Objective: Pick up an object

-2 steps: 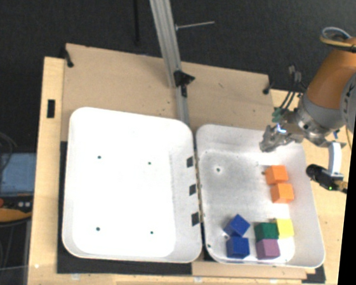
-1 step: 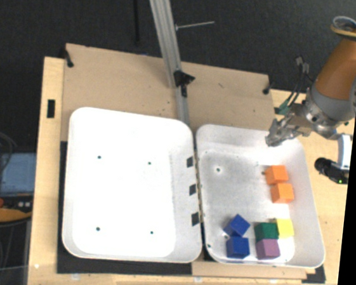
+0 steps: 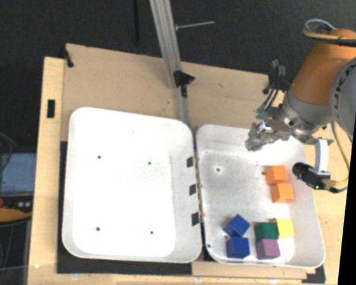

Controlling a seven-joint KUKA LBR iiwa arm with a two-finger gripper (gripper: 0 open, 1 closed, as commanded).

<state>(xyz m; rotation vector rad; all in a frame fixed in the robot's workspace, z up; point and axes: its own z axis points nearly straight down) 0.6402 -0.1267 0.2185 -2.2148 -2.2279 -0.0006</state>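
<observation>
So the arm (image 3: 323, 72) is reaching in from the right, grey with that orange section up top, and its pincer (image 3: 258, 140) is hanging over the far edge of the right bin (image 3: 224, 188), near the back rim. Honestly can't tell from this angle whether the pincer is spread or pressed together, it's just a greyish blob at the end of the wrist. Nothing visible in its grip as far as I can see.

All the blocks are in the right bin, toward its right side and near corner. Two orange blocks sit close together: one orange block (image 3: 276, 174) a bit farther back, the other orange block (image 3: 283, 193) just in front of it. Down at the near end there's a cluster: a blue block (image 3: 237, 225) with a second blue block (image 3: 237, 247) right in front of it, then a green block (image 3: 266, 231), a yellow block (image 3: 284, 228) beside that, and a purple block (image 3: 269, 248) in front of the green one. The pincer is well apart from that cluster and nearer the orange pair, but not touching them.

Left bin (image 3: 128, 184) sits right beside it on the table (image 3: 108, 79).
</observation>
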